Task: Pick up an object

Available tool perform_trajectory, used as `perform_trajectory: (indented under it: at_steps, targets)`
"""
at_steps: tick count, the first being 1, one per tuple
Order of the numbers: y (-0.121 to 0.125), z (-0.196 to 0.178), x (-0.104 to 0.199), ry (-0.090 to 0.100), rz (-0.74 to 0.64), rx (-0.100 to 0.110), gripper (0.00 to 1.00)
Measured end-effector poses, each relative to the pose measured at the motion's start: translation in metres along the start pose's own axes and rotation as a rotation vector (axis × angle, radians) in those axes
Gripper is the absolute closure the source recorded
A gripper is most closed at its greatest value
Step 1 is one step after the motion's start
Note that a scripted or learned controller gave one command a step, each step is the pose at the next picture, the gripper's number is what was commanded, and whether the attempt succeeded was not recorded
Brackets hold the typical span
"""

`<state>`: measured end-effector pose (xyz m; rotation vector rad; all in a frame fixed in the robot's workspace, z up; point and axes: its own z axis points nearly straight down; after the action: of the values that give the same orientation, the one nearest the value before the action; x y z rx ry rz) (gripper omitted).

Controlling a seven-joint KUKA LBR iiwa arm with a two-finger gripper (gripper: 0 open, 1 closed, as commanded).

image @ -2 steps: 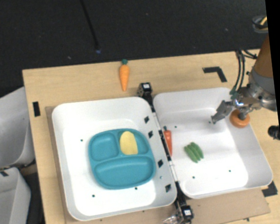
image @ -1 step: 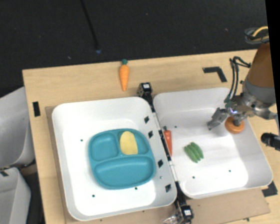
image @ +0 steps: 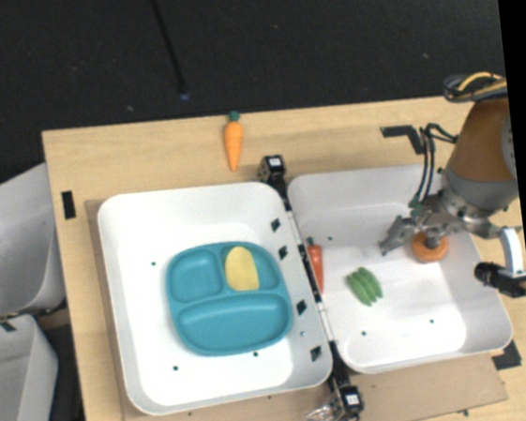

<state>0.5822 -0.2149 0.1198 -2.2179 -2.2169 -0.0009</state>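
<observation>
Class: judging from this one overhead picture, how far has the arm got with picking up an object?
Done: the gripper has reached the right bin and sits over an orange object. In hand: nothing visibly lifted. Left: grasping and raising it; the green object lies untouched nearby.

A robot lab: a plywood desk (image: pixel 143 152) on black flooring carries two white bins (image: pixel 139 360), clipped together left of the tool (image: pixel 426 233). Toy food lies about, and cables (image: pixel 329 416) trail off the desk's near edge.
</observation>
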Motion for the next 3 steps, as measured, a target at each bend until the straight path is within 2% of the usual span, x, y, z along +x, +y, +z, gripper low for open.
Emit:
perform_trajectory:
  at_steps: [1, 2, 3]
  targets:
    - [0.001, -0.014, -0.002, -0.005, 0.001, -0.006, 1.0]
    - [0.007, -0.061, -0.01, -0.007, -0.003, -0.009, 1.0]
    - [-0.001, -0.122, -0.009, -0.008, -0.002, -0.011, 1.0]
